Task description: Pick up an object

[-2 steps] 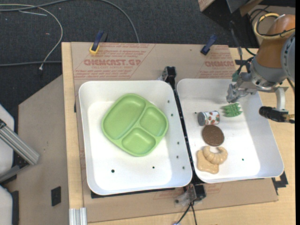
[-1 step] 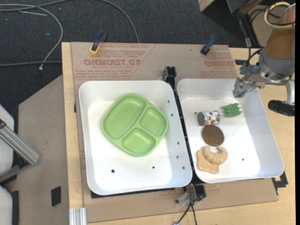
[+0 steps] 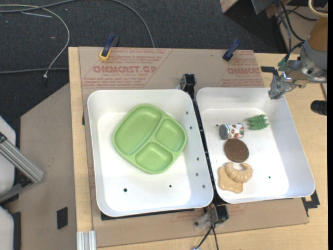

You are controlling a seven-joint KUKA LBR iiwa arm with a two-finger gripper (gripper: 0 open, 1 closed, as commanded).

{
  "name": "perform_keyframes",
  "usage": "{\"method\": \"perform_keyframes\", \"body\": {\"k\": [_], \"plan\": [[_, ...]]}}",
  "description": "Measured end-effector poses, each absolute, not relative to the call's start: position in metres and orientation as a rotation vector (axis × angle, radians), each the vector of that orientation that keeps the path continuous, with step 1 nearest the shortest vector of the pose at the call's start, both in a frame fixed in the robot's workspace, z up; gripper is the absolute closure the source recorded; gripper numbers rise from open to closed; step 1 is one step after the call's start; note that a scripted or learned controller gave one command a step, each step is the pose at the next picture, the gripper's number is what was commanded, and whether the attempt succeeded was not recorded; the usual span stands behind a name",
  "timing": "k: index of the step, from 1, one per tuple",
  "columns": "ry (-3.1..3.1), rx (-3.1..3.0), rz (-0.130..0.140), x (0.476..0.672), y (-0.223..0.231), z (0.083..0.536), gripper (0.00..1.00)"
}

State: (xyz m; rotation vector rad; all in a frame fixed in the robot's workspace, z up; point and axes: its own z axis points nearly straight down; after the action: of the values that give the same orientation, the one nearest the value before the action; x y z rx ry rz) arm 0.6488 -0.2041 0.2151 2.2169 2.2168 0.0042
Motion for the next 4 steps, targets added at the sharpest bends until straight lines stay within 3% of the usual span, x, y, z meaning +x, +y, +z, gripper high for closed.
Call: {"method": "perform_keyframes", "body": {"k": [1,3,4], "plan": [[2.218,2.215,0.004,0.652,-0.208,0.279,1.0],[2.229,2.219,-0.001,0.632,-0.1,0.282,1.0],[2.231,2.218,0.0,0.634,-0.045,0.281,1.0]]}}
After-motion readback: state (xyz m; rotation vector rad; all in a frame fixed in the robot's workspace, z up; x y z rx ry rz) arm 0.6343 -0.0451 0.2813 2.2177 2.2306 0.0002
